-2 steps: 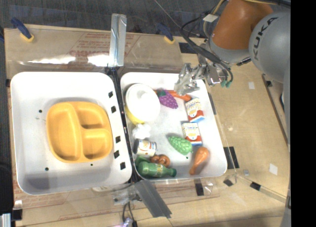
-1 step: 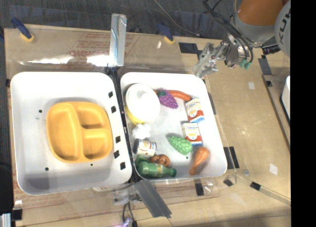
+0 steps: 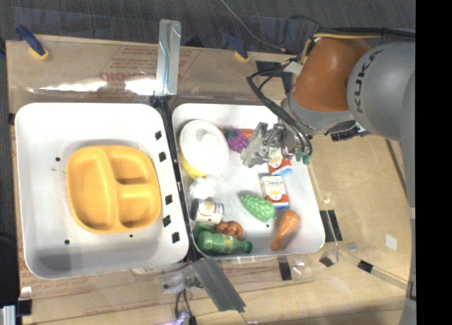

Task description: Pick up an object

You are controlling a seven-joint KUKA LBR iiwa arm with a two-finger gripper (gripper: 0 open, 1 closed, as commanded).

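Clutter crowds the right bin (image 3: 316, 196), and you can't see whether the gripper (image 3: 270, 145) is open or shut; its metal tip blurs into what lies beneath. It hangs over the bin's upper right part, just beside the purple grapes (image 3: 236, 138) and above the small carton (image 3: 274, 189). You'll find a white bowl (image 3: 203, 145) on a yellow rim at upper left, a green vegetable (image 3: 257, 206) in the middle, a carrot (image 3: 284, 228) and green bottle (image 3: 222, 242) along the near wall. Bare floor shows between bowl and carton. The left bin (image 3: 35, 175) carries a yellow divided tray (image 3: 113, 188), with free margin all around it.
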